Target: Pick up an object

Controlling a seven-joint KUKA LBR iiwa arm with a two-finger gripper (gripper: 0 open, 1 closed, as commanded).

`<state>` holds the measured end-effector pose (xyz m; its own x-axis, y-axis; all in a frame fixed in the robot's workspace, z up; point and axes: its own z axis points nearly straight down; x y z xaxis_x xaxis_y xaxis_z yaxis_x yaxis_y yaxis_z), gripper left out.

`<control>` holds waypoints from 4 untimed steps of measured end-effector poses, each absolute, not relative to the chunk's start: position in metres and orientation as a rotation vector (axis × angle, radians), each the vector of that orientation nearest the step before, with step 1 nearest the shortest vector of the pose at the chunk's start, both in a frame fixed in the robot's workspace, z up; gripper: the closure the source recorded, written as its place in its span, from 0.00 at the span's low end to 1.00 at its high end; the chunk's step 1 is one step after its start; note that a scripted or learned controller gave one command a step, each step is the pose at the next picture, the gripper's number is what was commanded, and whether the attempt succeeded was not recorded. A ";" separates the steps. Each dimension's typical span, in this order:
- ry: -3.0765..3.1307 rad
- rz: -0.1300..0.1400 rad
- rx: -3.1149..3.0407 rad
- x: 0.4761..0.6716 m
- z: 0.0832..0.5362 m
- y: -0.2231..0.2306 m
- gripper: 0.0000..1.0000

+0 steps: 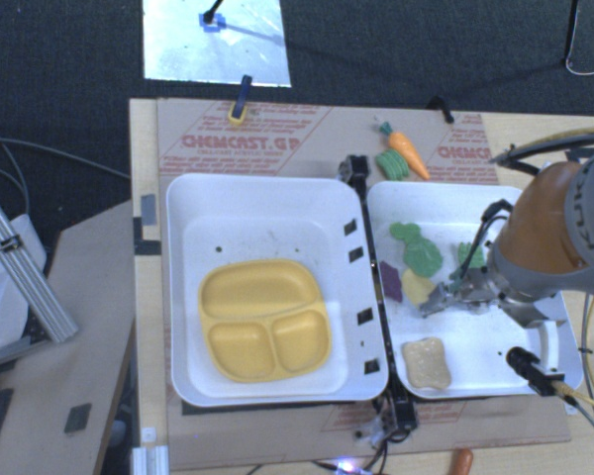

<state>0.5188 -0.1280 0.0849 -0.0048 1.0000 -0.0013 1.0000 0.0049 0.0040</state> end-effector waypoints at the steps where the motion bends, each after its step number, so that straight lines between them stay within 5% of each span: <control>1: 2.212 -0.002 2.225 0.496 0.085 -0.212 0.00; 2: 2.224 0.007 2.207 0.562 0.101 -0.206 0.00; 3: 2.225 -0.004 2.228 0.485 0.083 -0.191 0.00; 4: 2.222 0.003 2.213 0.522 0.105 -0.207 0.00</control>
